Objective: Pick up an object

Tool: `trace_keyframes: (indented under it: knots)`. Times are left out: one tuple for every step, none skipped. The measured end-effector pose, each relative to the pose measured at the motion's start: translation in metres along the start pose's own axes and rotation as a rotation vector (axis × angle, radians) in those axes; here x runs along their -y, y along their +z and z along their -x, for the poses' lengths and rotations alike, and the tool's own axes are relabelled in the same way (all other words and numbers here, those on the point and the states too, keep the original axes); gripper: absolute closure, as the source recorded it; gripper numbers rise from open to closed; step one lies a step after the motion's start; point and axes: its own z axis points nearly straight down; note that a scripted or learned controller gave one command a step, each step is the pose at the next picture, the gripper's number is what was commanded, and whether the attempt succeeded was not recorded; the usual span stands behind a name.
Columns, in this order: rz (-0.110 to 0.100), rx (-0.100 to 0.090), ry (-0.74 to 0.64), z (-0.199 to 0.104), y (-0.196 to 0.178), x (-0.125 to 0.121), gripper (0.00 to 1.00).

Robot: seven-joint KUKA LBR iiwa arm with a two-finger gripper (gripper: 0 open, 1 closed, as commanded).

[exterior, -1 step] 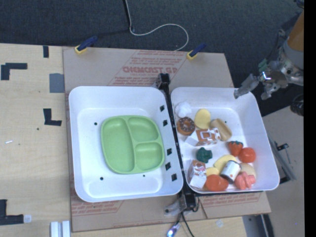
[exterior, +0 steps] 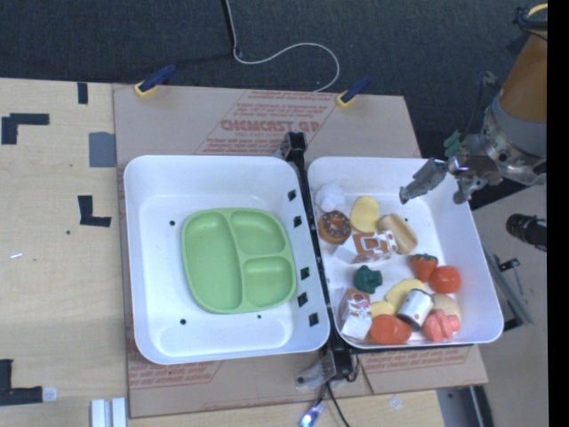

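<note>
My gripper (exterior: 442,183) is hanging open over the right bin's (exterior: 476,238) upper right corner, nothing between the fingers. Everything pickable is sitting in that bin: a chocolate donut (exterior: 334,227), a yellow lemon (exterior: 364,213), a hot dog bun (exterior: 398,232), a tomato (exterior: 444,279) and a small can (exterior: 414,308), all crowding together. The green divided plate (exterior: 238,259) is lying in the left bin (exterior: 151,238). The cardboard (exterior: 258,127) underneath is carrying red print I can't make out for sure.
</note>
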Motion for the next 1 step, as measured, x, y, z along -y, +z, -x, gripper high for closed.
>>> trace_keyframes:
  knots:
    - [-0.004, -0.002, -0.005, -0.1022, -0.0047, 0.0698, 0.0]
